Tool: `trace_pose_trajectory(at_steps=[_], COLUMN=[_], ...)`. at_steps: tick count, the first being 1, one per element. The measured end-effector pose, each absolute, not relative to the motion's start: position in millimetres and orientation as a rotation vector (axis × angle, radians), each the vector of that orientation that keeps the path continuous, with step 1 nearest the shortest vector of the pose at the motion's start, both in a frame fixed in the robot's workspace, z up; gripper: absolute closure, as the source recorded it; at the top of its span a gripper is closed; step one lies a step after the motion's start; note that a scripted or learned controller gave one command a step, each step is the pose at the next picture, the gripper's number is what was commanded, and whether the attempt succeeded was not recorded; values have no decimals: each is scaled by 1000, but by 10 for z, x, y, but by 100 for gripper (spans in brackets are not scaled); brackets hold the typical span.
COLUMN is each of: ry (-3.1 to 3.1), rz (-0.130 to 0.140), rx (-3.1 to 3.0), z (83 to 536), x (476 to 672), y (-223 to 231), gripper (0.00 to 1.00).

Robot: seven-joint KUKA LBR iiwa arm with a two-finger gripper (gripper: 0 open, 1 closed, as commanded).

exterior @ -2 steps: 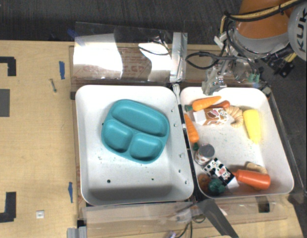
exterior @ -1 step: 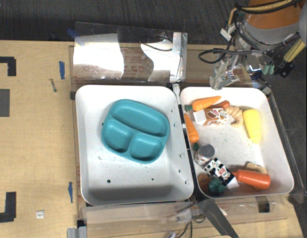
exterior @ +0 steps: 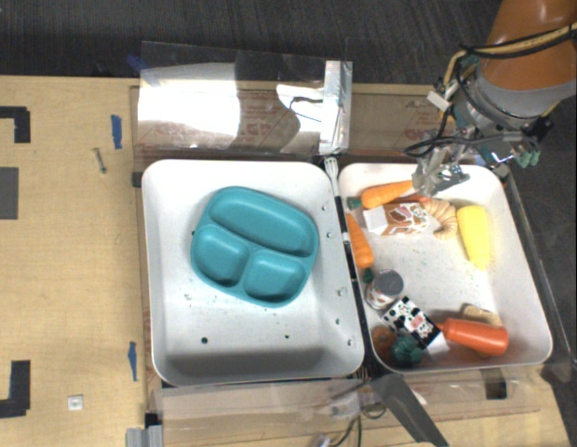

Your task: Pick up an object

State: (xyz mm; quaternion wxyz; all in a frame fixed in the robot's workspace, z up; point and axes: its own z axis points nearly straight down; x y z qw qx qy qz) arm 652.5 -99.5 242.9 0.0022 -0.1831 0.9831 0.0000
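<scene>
**Inspector:** State what lies before you, largest first.

**Arm:** The tabletop carries two white bins. The left bin holds a teal divided tray. The right bin holds the candidates: a yellow corn-like piece, an orange-red carrot near the front, an orange carrot at the back, another along the left wall, a printed packet, a black-and-white patterned block and a small grey can.

**Inspector:** Your gripper?

**Arm:** My gripper hangs over the back of the right bin, just beside the back carrot and the packet. Whether it is spread or closed I cannot tell (cables and glare confuse the tip). Nothing visibly sits between its tips.

**Inspector:** Step in hand?

**Arm:** In my judgement, the approach; no object is lifted yet.

**Inspector:** Next move?

**Arm:** Descend squarely over one item, likely the back carrot, straddle it across its narrow width, avoid the bin wall, close, then lift.
</scene>
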Motion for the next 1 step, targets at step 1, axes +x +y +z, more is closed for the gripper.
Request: trace_pose_trajectory(at_steps=[1], ry=[3112], rz=[-1], rx=[-312], z=[2900], x=[6689], y=[-760], gripper=[100])
